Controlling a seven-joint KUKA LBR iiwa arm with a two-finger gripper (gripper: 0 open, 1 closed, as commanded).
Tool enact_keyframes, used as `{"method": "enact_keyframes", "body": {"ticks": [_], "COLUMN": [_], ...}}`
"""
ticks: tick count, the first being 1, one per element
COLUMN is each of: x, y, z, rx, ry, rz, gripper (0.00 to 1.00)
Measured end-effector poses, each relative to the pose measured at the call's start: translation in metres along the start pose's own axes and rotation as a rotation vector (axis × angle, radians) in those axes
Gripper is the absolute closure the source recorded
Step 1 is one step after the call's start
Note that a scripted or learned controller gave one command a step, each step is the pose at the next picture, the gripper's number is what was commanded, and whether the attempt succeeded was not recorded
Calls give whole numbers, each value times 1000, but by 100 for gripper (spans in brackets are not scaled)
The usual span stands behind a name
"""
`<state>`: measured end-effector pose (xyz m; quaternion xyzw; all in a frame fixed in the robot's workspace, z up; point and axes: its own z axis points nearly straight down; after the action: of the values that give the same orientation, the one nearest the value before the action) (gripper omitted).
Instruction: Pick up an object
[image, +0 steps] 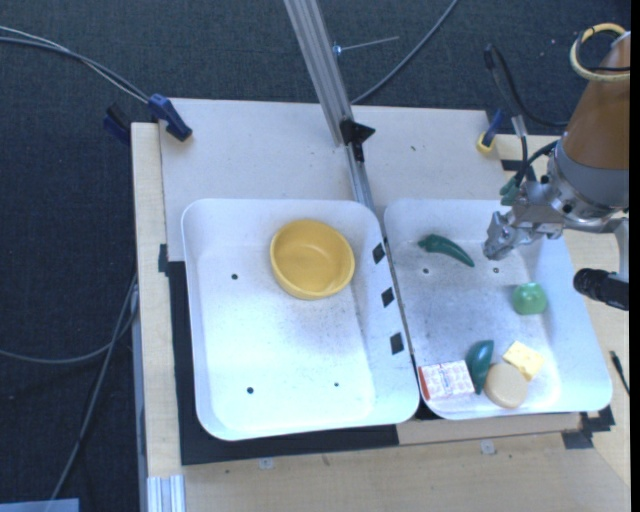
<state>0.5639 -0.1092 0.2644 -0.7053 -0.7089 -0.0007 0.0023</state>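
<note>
Closest to the front edge of the bench (300, 470) lies a red-and-white packet (446, 380), flat in the near left corner of the right bin (565, 320).

At the far left, a blue clamp (170, 117) grips the back corner of the bench, with grey cables (70, 55) trailing over the dark floor behind it. The left bin (215, 330) holds a yellow bowl (312, 258), upright and resting towards its far side, nearer the right wall than the left. A metal pole (325, 70) slants down from the top and meets the bench just behind the seam between the two bins. Small black tabs (388, 297) sit along that seam.

In the right bin, a dark green curved piece (447, 248) lies near the far left corner. At the near side, just right of the packet, a teal piece (480, 355), a tan round object (506, 386) and a yellow block (523, 358) crowd together, touching or nearly so. A pale green lump (529, 298) lies apart from them, towards the middle right.

The gripper (497, 245) hangs over the far part of the right bin, just right of the dark green curved piece and behind the pale green lump. Whether it is spread or closed cannot be made out at this size, and whether it touches the bin floor is also unclear. The arm (598, 130) rises from it to the upper right.
</note>
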Motion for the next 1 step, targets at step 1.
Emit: {"method": "enact_keyframes", "body": {"ticks": [1], "x": [55], "y": [-11], "z": [17], "rx": [10], "ry": [3], "rz": [0], "gripper": [100]}}
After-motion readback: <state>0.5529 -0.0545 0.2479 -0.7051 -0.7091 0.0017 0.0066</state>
